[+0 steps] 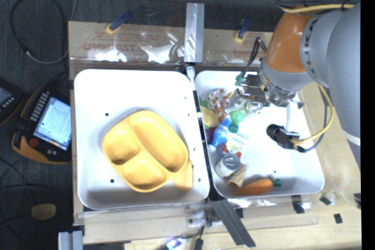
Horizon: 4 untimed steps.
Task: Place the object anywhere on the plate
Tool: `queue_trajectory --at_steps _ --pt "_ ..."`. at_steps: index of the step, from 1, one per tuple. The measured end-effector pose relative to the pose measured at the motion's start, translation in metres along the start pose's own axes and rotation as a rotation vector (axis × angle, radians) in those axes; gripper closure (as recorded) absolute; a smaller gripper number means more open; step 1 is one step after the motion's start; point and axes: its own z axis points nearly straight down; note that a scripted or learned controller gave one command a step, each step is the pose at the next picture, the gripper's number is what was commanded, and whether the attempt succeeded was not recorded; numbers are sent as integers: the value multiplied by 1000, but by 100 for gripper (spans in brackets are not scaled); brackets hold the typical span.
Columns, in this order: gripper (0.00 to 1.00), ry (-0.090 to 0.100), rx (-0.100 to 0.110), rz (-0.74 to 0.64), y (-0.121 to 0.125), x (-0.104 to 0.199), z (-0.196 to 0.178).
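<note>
Grey arm with orange band (293, 38) comes in from the right, wrist over the top of the right shallow white bin (310, 175). Left shallow white bin (94, 96) carries the yellow plastic divided plate (146, 150), three compartments, sitting toward the bin's lower middle, nothing on it. Two-finger gripper (241, 96) hangs low over the right bin's upper left part, just above the toy pile; fingers are hidden in the clutter, can't tell if they're apart or together, can't see anything held. Toy pile runs down the right bin's left side: blue plastic bottle (219, 133), green round piece (235, 115), then orange toy carrot (254, 186) lying near the front wall, brown waffle cone (237, 175) just beside it. All objects are in the right bin.
</note>
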Motion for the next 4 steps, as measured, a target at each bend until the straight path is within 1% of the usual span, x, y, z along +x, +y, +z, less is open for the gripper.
queue_trajectory --at_steps 1,2,3,4 --pt "100 2 -2 -66 2 -22 -47" --pt "100 2 -1 -71 -19 -11 -10" --pt "100 4 2 258 -61 59 0" --pt "100 3 1 146 -115 108 -5"
